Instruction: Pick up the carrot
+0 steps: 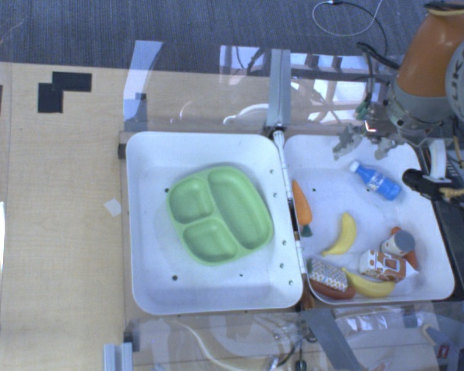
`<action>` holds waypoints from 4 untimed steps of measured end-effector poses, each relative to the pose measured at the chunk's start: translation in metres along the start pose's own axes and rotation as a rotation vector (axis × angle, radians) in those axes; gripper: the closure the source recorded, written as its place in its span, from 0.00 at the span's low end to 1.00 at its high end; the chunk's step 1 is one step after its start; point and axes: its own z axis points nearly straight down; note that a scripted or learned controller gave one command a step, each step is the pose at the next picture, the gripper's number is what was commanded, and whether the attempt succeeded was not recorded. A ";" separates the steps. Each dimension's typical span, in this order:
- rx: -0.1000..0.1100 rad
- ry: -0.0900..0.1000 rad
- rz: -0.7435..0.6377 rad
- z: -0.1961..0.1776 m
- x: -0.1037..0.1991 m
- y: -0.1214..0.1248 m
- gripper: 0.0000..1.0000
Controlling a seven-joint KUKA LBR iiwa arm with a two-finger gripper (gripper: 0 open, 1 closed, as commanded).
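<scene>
The carrot (301,204) is orange with a green stem end pointing toward the front. It lies lengthwise against the left wall of the right bin (437,238). My gripper (364,144) hangs over the back of that bin, up and to the right of the carrot and well apart from it. Its two fingers are spread open with nothing between them.
A blue bottle (376,181) lies just below the gripper. Two bananas (341,235) (369,284), a small white and orange toy (387,258) and a striped oval item (329,277) fill the bin's front. A green divided plate (219,213) sits in the left bin (151,280).
</scene>
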 end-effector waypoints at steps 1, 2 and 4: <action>-0.003 -0.001 -0.083 0.113 0.015 -0.066 0.00; -0.023 -0.014 -0.308 0.116 0.012 -0.096 0.00; -0.002 0.000 -0.086 0.024 0.071 -0.129 1.00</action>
